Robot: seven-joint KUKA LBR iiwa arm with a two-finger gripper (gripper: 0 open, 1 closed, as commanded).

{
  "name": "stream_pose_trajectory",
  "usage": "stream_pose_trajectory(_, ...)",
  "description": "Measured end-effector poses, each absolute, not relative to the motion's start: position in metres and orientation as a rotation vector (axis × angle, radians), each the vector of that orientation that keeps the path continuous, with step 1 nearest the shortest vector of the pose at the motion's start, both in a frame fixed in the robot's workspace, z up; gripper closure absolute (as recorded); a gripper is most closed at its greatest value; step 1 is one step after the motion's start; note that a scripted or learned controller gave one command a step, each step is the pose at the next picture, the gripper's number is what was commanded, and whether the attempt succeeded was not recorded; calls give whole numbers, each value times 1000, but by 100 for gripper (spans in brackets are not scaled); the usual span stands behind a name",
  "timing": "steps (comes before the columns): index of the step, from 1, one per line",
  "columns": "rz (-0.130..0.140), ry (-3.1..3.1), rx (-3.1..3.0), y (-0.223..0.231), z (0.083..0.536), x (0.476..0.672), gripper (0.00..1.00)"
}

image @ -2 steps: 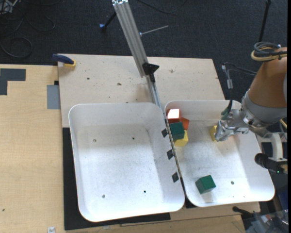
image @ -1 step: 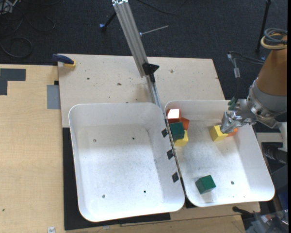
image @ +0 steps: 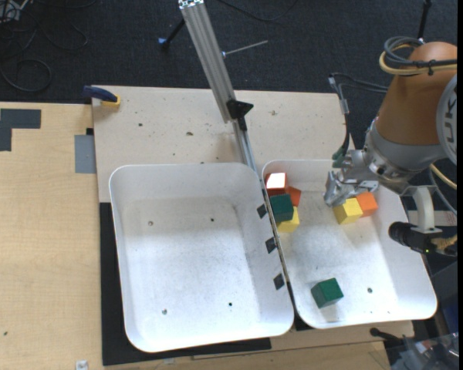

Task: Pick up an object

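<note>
The arm (image: 417,106) is cut off by the frame at three o'clock. Its wrist covers the gripper (image: 341,193), so how the jaws stand cannot be told. The yellow block (image: 346,212) and orange block (image: 366,203) sit partly under it; contact is unclear.

- A pale wooden bench (image: 38,230) carries dark grey patches (image: 11,126) at its far left.
- A grey aluminium rail (image: 212,60) slants up from between the bins, topped by a checkered marker (image: 190,1).
- A blue-and-yellow clamp (image: 102,95) sits at the board's far corner.
- Black cables (image: 23,68) trail over dark carpet (image: 309,21).
</note>
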State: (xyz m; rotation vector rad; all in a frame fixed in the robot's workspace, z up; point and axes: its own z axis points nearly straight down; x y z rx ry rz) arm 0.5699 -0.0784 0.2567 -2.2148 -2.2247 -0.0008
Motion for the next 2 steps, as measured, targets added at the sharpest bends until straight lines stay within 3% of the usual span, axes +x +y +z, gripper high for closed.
stream_pose_trajectory(2, 0, -2223, -2216, 15, 246, 596, 100)
